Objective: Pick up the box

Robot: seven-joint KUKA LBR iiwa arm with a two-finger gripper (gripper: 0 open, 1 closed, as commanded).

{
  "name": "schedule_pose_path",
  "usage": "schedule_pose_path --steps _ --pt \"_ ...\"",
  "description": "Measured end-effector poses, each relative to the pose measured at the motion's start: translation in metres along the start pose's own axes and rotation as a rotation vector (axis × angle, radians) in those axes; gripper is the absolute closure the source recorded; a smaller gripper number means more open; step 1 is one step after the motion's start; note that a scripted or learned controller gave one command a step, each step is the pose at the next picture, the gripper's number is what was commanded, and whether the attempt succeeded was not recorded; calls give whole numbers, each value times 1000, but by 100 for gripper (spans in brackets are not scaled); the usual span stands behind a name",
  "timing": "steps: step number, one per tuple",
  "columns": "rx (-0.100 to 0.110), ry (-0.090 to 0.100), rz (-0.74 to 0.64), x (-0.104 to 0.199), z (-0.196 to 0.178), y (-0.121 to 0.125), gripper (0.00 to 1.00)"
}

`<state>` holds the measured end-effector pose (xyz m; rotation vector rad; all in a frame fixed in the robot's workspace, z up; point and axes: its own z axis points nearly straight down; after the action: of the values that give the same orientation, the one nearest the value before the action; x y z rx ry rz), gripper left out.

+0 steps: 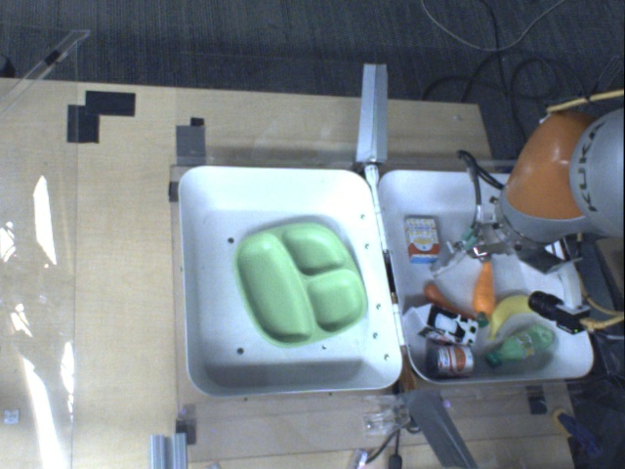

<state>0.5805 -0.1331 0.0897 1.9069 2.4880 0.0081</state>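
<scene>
The box (pixel 421 237) is small, white with orange and blue print. It lies flat in the upper left part of the right bin (pixel 430 186), close to the divider. The grey arm with its orange band (pixel 549 176) reaches in from the right. Its gripper (pixel 476 243) hangs over the middle of the right bin, a little to the right of the box and just above the carrot (pixel 483 287). Nothing is seen held in it.
Below the gripper lie a banana (pixel 512 313), a green bottle (pixel 518 347), a can (pixel 452 361) and a black-and-white item (pixel 453 326). The left bin (pixel 205 262) holds a green divided plate (pixel 298 281). A metal post (pixel 372 115) stands between the bins at the back.
</scene>
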Motion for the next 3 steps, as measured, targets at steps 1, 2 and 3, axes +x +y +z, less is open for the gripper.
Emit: schedule_pose_path --steps 1,2,3 --pt "-4 0 -43 31 2 68 0" --pt "9 6 -61 14 4 96 0" --pt "8 4 -66 14 -6 98 100"
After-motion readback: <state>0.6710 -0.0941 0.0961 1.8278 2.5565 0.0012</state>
